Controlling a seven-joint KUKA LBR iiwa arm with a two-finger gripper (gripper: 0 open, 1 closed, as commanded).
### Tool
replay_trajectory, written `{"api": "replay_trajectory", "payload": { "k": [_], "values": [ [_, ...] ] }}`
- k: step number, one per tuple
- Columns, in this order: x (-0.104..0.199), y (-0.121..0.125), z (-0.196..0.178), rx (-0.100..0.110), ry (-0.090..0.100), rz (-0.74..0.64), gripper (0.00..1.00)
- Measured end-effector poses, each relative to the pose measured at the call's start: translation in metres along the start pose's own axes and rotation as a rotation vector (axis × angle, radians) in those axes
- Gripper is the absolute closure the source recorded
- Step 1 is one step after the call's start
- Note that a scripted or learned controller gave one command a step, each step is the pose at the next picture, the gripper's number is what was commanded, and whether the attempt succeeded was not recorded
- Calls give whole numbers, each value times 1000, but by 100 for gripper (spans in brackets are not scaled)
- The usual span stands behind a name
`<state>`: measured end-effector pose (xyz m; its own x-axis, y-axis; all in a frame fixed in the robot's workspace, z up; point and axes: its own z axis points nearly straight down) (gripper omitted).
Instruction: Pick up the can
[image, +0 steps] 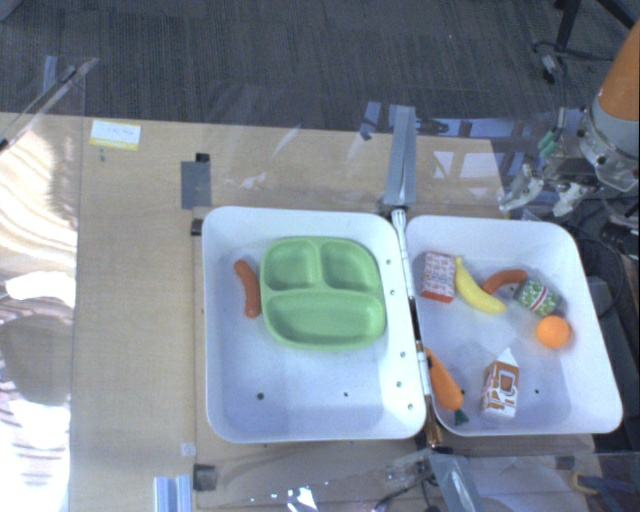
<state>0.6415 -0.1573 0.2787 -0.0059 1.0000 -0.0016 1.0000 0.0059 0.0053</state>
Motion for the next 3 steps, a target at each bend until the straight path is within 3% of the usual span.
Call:
{"api": "replay_trajectory", "payload": {
  "k": [1,2,3],
  "values": [
    [48,-31,177,-12,1,173,0],
    [64,-74,182,-27,-8,-432,0],
    [53,-72,168,-35,-28,-424,100]
  ]
}}
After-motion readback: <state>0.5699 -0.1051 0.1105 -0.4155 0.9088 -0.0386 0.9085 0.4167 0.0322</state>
